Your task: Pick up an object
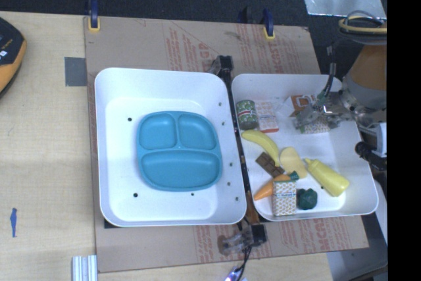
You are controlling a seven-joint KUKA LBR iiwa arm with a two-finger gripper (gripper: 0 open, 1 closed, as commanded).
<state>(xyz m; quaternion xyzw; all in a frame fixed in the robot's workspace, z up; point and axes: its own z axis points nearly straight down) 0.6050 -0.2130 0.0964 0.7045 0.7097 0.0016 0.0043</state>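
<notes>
Hand [314, 116] down in the top right of the shallow white right-hand bin [364, 207], near a small orange-and-white packet [302, 101]; too blurry to tell how far open or whether anything's gripped. Pickable stuff mostly lower down: curved yellow plastic banana [260, 142], yellow squeeze bottle [326, 177], green tin can [247, 114]. Could easily close on nothing, or just nudge that flat packet against the wall.

Arm: one, grey with orange band [370, 68] above the wrist, entering from the right edge, reaching leftward and down. Hand [314, 116]: metallic, low, pointing left at the arm's end. Finger spacing: not discernible.
</notes>
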